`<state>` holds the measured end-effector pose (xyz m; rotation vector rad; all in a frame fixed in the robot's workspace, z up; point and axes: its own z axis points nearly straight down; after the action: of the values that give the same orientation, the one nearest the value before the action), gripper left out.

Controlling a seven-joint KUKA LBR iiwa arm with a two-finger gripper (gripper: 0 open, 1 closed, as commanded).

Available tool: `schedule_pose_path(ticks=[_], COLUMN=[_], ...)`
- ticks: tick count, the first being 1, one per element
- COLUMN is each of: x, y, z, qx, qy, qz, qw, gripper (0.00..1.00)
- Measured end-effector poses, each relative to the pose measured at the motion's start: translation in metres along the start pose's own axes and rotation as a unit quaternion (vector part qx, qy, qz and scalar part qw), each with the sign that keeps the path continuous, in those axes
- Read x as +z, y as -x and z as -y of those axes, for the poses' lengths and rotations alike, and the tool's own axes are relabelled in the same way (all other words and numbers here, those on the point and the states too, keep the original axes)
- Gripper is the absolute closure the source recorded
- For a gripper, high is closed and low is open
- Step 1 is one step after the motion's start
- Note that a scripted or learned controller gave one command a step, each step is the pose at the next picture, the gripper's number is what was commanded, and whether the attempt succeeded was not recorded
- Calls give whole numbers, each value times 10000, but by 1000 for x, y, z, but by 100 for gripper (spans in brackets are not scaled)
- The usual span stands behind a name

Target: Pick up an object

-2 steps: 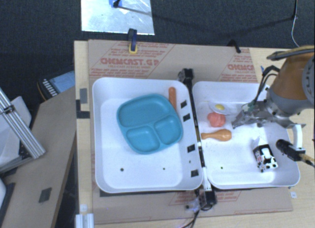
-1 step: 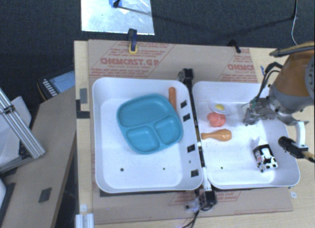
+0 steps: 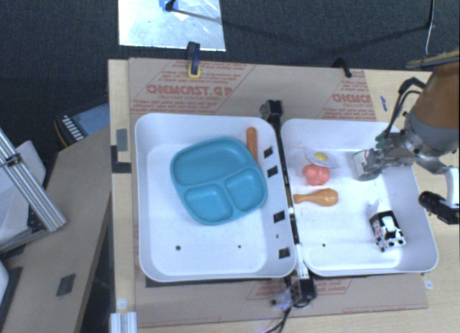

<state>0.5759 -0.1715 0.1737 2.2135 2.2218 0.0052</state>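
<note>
In the right bin [image 3: 424, 252] lie a small fried-egg toy [image 3: 320, 157], a pink round piece [image 3: 315, 174], an orange drumstick-shaped toy [image 3: 318, 197] and a black-and-white toy [image 3: 387, 230] near the front right. My gripper [image 3: 365, 166] hangs low over the right bin's back half, to the right of the egg toy and the pink piece and apart from both. I see nothing held in it. The grey arm with its orange band [image 3: 437, 105] comes in from the right edge.
The left bin [image 3: 154, 252] holds a blue divided plate [image 3: 218, 180] and an orange stick [image 3: 251, 141] behind it. A black clamp row [image 3: 280, 180] runs along the seam between the bins. Cardboard [image 3: 215, 83] lies under both.
</note>
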Motion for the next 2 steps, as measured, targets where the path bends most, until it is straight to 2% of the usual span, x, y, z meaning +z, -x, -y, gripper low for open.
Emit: schedule_pose_path(ticks=[1, 2], x=[-65, -64], y=[-1, -1], z=[-5, -6], qx=[-5, -5], qy=[12, -17], qz=[5, -3], qw=[10000, 10000], gripper=[100, 100])
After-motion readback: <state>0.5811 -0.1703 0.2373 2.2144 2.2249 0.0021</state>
